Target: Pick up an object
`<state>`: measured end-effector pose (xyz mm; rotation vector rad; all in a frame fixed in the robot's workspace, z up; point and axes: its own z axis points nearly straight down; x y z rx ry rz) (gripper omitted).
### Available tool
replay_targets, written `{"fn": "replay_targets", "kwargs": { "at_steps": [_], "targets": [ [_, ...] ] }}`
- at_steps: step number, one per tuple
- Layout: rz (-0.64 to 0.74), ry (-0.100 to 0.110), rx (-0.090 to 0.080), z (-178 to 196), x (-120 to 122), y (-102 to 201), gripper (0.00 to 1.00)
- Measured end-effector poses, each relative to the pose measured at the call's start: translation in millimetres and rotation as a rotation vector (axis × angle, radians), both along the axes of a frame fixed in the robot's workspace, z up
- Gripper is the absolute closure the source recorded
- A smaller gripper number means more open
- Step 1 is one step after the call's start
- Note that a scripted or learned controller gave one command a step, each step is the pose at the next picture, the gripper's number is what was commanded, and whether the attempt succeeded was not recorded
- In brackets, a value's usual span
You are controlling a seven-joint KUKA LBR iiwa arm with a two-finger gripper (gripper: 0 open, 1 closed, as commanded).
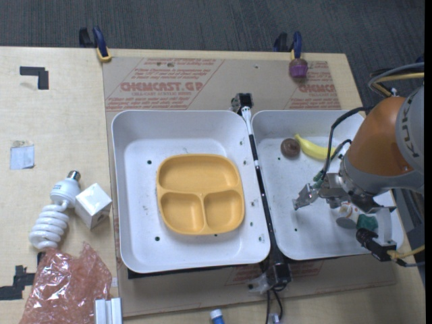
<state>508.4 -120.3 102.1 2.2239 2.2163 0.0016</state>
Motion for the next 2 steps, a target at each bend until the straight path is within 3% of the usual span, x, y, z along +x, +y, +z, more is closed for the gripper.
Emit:
{"fn": "replay_targets", "kwargs": {
  "at_steps": [1,2],
  "targets": [
    [0.001,0.002,0.001,-10.0,-30.9,13.9,0.00],
    [-0.001,-0.001,0.000,0.0,-29.5,13.3,1.00]
  ]
}}
